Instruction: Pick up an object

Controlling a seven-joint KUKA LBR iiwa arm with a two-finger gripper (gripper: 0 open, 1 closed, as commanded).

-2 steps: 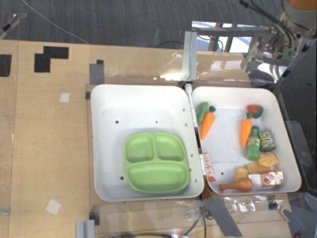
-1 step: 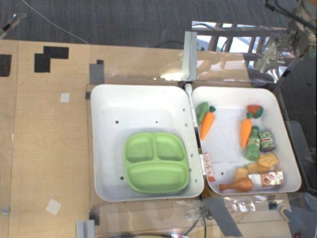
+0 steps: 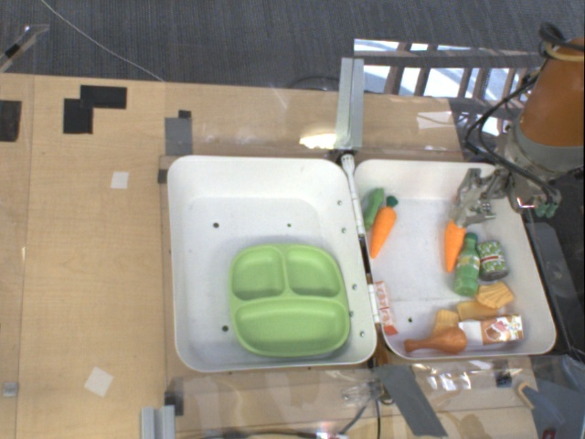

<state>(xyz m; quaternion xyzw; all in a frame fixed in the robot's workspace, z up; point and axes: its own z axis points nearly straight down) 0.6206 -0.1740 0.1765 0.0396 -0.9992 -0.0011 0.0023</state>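
Observation:
My gripper [image 3: 470,212] hangs over the back of the right bin [image 3: 416,273], open, with nothing between its fingers. Just below its tips lies a small orange carrot [image 3: 453,245], apart from them. Beside that carrot are a green bottle [image 3: 468,271] and a green can [image 3: 493,261]. A second carrot [image 3: 382,230] with a green top lies against the bin's left wall. Toward the front lie a tan bread piece [image 3: 494,295], a white and red box [image 3: 499,329] and a brown drumstick [image 3: 437,341].
The left bin [image 3: 210,199] holds a green divided plate [image 3: 291,298]. A metal divider post [image 3: 351,108] stands behind the seam between the bins. The grey arm with its orange band [image 3: 553,108] comes in from the upper right, with cables beside it.

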